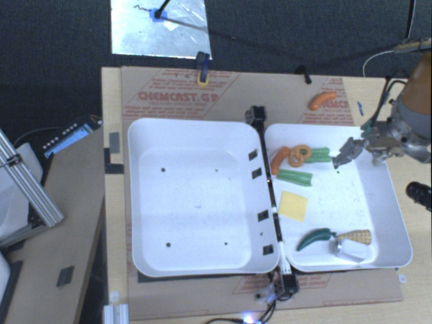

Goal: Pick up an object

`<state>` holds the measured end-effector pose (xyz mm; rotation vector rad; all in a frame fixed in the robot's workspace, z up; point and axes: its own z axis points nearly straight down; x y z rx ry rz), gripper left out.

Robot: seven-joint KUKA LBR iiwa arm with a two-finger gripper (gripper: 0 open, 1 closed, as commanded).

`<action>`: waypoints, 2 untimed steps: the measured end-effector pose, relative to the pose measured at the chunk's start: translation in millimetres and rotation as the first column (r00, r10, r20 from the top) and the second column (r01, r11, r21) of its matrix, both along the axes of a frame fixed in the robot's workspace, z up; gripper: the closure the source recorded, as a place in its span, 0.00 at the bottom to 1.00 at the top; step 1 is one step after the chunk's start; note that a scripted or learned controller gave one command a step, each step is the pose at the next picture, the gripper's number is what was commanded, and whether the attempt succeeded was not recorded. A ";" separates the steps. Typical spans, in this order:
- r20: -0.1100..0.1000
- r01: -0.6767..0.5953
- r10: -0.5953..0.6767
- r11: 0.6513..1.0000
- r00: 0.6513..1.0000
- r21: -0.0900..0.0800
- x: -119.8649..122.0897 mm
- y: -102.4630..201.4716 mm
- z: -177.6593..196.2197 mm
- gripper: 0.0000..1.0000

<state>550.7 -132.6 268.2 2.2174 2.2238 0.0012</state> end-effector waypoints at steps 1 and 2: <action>0.004 -0.003 0.003 1.000 1.000 0.000 1.0 0.0 11.1 1.00; 0.021 -0.004 0.004 1.000 1.000 -0.004 13.6 9.2 182.9 1.00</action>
